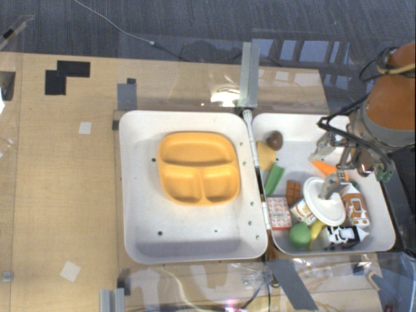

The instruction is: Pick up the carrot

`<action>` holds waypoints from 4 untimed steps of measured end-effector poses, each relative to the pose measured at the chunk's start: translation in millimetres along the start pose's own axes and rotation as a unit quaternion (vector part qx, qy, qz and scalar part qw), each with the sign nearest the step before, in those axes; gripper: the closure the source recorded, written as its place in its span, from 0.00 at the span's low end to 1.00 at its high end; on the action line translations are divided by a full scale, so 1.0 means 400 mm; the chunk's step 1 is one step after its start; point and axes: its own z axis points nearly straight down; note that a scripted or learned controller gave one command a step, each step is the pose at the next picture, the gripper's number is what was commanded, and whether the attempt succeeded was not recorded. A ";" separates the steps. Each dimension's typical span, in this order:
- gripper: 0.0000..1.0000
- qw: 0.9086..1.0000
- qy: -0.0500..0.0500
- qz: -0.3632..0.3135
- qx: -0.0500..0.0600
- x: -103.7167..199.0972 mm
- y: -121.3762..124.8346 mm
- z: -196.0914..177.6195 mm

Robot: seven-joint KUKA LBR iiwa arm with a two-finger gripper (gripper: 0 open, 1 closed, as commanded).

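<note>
Hovering at the right bin's [389, 236] three o'clock side, the tool [339, 177] is nearing the carrot [323, 168]; grip state unclear. Descending and closing comes next.

Overhead slanted view of a wooden bench [58, 194] bearing two shallow white bins. The left bin [140, 239] holds a yellow three-compartment tray [198, 168]. The right bin [286, 242] holds mixed items: a brown round object [274, 140] near its far wall, a green stick-shaped piece [273, 179], a small red-and-white box [278, 213], a green ball [299, 234] and a white cup [323, 203]. The carrot [323, 168], orange, lies just beside the gripper [338, 177], which hangs low over the cup's far edge. The arm [390, 106] enters from the right.
</note>
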 end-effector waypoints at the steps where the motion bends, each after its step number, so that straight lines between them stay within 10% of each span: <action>1: 0.00 0.998 0.001 0.063 0.000 -0.170 -0.023 0.127; 2: 0.00 0.999 -0.008 0.032 -0.005 -0.095 -0.156 0.307; 4: 0.00 0.999 -0.011 0.038 0.001 -0.184 -0.193 0.368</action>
